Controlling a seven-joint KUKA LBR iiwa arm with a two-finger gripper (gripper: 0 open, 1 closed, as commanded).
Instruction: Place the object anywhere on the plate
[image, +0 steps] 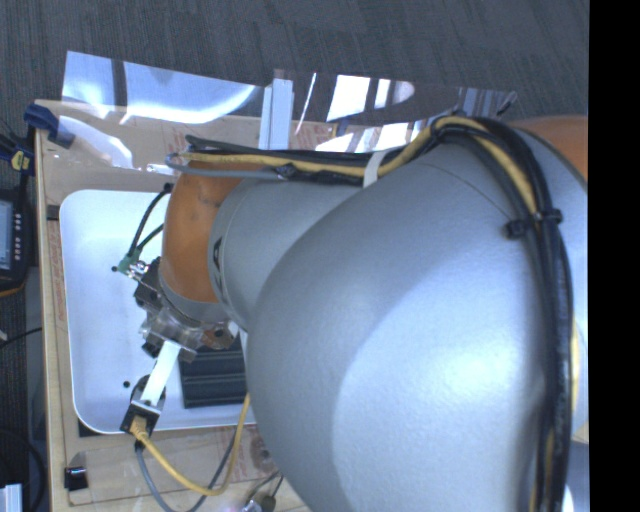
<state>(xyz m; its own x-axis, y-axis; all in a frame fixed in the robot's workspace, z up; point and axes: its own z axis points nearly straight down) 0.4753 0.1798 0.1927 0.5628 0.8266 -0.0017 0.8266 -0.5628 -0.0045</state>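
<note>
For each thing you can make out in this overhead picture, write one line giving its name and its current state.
Arm: reaching in from the right, covering most of the picture.
Orange band: above the wrist, over the white bin.
White bin: upright on the bench, partly covered by the arm.
Yellow cable: slack, looping below the bin's near edge.
Gripper: under the wrist, state cannot be told.

Most of the view is taken up by the grey arm (420, 330), reaching in from the right. An orange band (190, 240) is seen above the wrist, which is angled downward to the left. Yellow and black cables are strapped along its upper side.
</note>
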